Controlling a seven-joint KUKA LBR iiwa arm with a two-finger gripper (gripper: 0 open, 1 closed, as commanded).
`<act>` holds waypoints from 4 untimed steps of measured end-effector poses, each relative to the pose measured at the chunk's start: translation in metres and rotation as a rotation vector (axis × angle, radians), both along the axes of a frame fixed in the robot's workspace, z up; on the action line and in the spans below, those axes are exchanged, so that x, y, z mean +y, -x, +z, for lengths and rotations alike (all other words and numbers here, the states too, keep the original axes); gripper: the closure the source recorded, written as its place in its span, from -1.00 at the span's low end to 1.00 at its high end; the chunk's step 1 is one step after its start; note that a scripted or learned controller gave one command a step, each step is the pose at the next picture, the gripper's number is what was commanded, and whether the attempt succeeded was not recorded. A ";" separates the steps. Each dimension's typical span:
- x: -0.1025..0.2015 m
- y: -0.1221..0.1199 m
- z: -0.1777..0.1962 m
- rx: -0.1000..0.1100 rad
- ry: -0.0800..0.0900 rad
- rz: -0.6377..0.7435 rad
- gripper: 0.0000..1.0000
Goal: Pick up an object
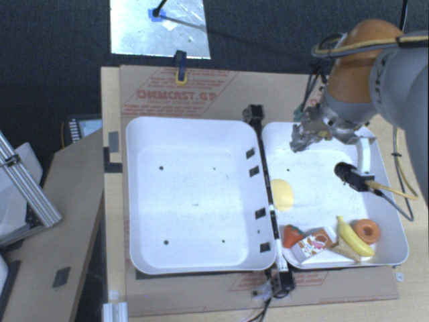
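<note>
Grey arm with orange band reaching in from the right, gripper [301, 139] hanging over the far left part of the right bin [385, 250]; impossible to tell from this slant how the gripper stands, and nothing visible in it. Pale yellow round object [282, 194] by that bin's left wall, well apart from the gripper; red piece [293, 236], small printed packet [312, 245], banana [353, 237] and orange round item [366, 231] clustered along the near edge. Left bin [144, 136] alongside.

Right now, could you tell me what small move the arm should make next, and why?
Probably shift the end effector toward the pale yellow object and lower it: it hangs above the right bin, carrying nothing visible, and that object lies apart from the clustered items.
</note>
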State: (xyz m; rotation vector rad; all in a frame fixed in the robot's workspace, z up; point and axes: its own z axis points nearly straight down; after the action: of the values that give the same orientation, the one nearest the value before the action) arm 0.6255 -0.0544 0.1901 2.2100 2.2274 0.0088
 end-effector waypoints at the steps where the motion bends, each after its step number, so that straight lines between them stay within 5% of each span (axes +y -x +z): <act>1: 0.042 0.050 0.115 -0.006 -0.001 0.002 1.00; 2: 0.094 0.083 0.054 0.011 -0.001 0.001 1.00; 3: 0.178 0.038 0.146 -0.007 -0.004 0.005 1.00; 4: 0.100 0.089 0.122 0.009 0.003 -0.013 1.00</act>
State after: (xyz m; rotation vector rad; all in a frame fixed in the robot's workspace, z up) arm 0.5370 0.0453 0.3122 2.2278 2.2160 -0.0052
